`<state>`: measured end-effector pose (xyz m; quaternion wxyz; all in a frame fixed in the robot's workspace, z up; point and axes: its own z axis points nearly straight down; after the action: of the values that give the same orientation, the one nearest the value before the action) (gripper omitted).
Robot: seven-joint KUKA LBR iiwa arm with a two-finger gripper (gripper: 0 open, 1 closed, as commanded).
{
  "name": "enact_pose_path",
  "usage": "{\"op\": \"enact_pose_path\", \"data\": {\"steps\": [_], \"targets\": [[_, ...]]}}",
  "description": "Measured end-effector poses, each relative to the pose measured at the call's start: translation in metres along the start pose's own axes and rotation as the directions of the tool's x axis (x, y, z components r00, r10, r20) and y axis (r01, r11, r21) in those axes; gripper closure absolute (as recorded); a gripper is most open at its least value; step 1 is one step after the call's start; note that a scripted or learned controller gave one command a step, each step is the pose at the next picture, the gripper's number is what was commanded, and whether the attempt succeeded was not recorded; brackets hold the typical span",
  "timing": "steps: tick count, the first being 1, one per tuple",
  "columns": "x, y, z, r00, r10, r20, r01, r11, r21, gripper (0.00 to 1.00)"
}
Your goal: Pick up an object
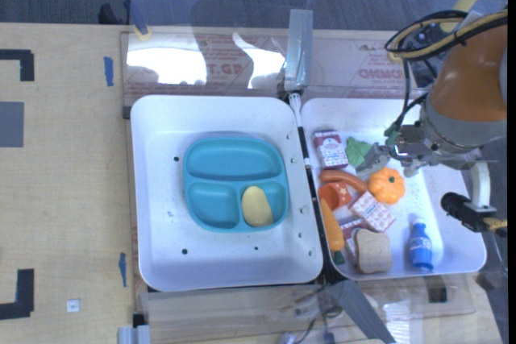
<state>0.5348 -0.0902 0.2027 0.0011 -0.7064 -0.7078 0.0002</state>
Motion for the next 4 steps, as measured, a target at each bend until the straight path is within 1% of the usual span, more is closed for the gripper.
{"op": "enact_pose_path", "data": {"steps": [1, 2, 3, 4], "targets": [[-0.039, 0.023, 0.103, 0.986, -0.167, 0.003, 0.167, 0.986, -0.006, 0.00], [-0.081, -0.027, 0.115, 0.968, -0.251, 0.005, 0.251, 0.968, -0.006, 0.00], [-0.080, -0.026, 0.115, 0.968, -0.252, 0.006, 0.252, 0.968, -0.007, 0.00], [-0.080, -0.024, 0.104, 0.968, -0.251, 0.008, 0.251, 0.968, -0.013, 1.00]]}}
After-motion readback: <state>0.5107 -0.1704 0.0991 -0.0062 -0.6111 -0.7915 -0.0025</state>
